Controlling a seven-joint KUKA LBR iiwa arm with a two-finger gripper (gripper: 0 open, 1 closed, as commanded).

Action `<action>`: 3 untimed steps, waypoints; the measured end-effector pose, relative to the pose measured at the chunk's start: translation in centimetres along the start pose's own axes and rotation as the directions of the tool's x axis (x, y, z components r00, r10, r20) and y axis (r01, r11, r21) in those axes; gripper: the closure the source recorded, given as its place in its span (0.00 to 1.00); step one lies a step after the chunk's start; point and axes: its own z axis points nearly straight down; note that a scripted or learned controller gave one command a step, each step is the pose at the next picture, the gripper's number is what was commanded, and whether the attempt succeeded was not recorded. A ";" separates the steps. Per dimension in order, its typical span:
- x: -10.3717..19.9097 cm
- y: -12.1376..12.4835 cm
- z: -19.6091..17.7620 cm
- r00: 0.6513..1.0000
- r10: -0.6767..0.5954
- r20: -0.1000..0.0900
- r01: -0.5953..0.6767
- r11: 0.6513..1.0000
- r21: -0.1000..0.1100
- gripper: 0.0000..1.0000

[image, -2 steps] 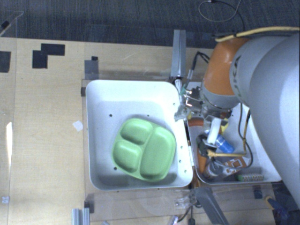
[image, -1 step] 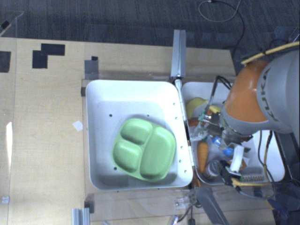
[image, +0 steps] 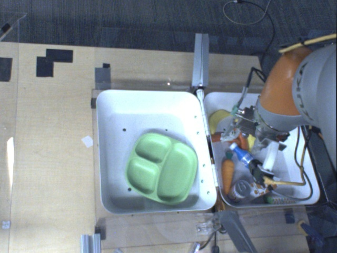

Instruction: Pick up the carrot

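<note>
Looking into the right bin [image: 314, 190], you will find much of its clutter hard to read: the arm [image: 295, 88] covers the far right part of it, and the small things under the wrist run together. The gripper [image: 243, 121] sits low over the far left area of that bin, a dark metal cluster with cables, and you cannot tell from this view how it is set or whether it has anything. A yellow object [image: 218, 119] lies just left of it, partly hidden by the wrist hardware. Your carrot [image: 227, 175] lies in the near left part of the same bin, orange, lengthwise from far to near, close to the wall between the bins and apart from the gripper. Just beside it you can pick out a blue and white bottle [image: 240, 155] tilted, and a grey round can [image: 241, 190] at the near edge; the dark items to the right of these are too tangled to name. The arm enters from the right, its orange band turned up and its grey body cut off by the edge. The left bin [image: 113, 120] holds a green divided tray [image: 162, 167] in its near half.
</note>
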 end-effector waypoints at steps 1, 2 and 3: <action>-7.0 -1.0 9.3 0.993 0.122 0.001 -0.122 0.993 -0.002 0.00; -7.1 -0.8 8.2 0.993 0.121 0.002 -0.121 0.993 -0.005 1.00; 0.8 1.8 1.0 0.904 0.428 0.001 -0.428 0.904 0.001 1.00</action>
